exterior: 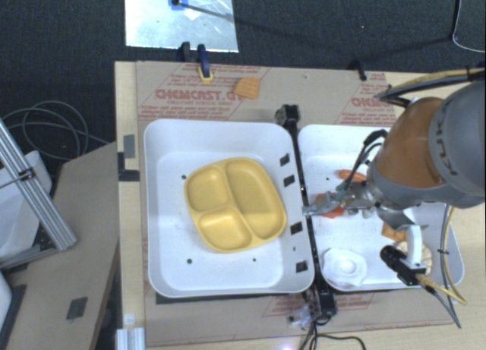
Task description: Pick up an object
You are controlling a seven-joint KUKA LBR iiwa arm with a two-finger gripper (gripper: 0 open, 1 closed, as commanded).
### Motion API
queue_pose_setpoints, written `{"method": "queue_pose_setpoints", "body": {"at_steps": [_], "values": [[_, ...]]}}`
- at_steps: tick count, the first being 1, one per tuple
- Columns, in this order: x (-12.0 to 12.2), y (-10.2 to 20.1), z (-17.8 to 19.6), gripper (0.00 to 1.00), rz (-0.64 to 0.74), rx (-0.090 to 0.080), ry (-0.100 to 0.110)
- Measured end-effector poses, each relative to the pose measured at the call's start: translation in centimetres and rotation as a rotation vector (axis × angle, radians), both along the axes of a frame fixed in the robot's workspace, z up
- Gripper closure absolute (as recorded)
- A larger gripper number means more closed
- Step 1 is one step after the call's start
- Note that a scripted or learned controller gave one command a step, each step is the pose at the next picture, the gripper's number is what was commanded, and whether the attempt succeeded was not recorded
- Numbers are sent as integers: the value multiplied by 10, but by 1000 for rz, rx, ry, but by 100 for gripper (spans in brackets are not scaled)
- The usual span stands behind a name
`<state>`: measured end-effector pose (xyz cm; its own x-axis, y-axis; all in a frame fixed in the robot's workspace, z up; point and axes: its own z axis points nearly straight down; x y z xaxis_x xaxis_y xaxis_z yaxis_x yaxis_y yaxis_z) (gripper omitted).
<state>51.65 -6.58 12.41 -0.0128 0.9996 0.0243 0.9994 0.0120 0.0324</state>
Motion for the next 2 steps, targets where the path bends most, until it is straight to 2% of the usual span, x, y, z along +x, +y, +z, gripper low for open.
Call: {"method": "queue_pose_setpoints", "body": {"at_steps": [2], "values": [[1,0,0,0,1,1,1]]}}
